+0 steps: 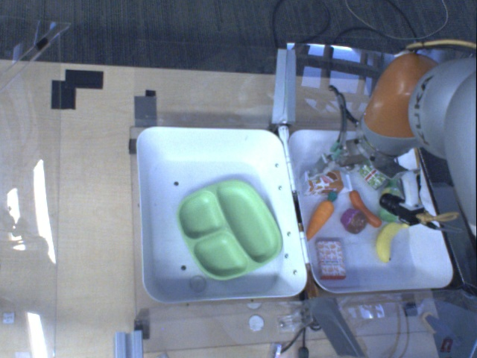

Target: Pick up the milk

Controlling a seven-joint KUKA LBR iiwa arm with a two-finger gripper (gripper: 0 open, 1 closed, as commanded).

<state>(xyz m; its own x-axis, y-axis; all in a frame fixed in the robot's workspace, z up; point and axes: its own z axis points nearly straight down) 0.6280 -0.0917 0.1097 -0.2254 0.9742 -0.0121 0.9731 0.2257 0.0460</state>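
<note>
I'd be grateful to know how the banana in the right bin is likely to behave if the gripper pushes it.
The banana looks like smooth toy plastic, so probably stiff, light and slippery. Its curved shape suggests it would pivot or slide along the right bin floor rather than roll straight.

The arm (425, 88) runs off the right edge and covers the right bin's (373, 278) far corner. Fingers hidden beneath the wrist. A green-and-white item (373, 174) lies partly under it; identity as milk unconfirmed.
</note>
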